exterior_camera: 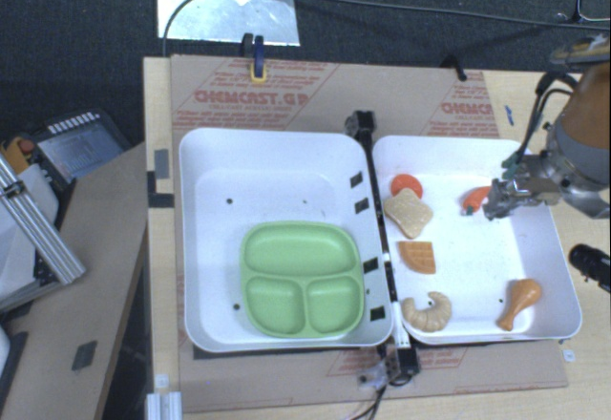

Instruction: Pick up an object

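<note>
Camera view takes in the bench (115, 218) at a slant, with the arm (584, 136) entering at the right edge of the frame, where its upper links are cut off, leaving its grey wrist and a trace of orange band near the top. The left bin (277, 160) fills the middle of the frame and carries a green divided plate (301, 277) in its lower half, the plate's front edge close to the bin's near wall and bare white floor behind it. The right bin (477, 265) touches the left one along a dark seam with clips, and its right wall runs under the arm. The gripper (494, 203) hangs low over the upper right of this bin; its fingertips blur into dark metal, so whether they are spread or pressed together cannot be told. Just left of it, touching or nearly so, lies an orange-red piece (474, 199), partly covered by the gripper and too hidden to name. A toy drumstick (518, 302) lies near the lower right corner, close to the wall. A toy shrimp (429, 312) curls by the near wall. A tan cracker-like piece (408, 213), an orange wedge (418, 257) below it and a red tomato (407, 186) above it cluster along the left wall. The centre of the right bin's floor lies open.
</note>
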Action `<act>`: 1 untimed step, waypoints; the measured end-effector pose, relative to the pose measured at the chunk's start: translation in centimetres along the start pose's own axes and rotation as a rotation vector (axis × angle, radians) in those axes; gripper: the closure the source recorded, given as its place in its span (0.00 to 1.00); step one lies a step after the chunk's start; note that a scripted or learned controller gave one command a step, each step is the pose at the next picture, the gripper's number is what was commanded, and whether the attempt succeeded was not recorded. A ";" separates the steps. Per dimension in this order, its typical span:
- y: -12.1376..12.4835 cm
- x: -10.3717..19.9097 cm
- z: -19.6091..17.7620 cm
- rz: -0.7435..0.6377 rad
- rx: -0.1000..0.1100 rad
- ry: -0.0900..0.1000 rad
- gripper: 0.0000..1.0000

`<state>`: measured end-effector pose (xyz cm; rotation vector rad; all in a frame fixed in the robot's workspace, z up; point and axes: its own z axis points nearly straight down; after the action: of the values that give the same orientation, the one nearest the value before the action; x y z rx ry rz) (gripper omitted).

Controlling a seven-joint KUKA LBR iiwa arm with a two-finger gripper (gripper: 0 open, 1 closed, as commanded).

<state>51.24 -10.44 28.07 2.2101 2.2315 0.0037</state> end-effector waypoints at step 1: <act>0.7 6.0 1.5 0.000 0.000 0.000 1.00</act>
<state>51.87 -4.46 26.57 2.2097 2.2321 0.0045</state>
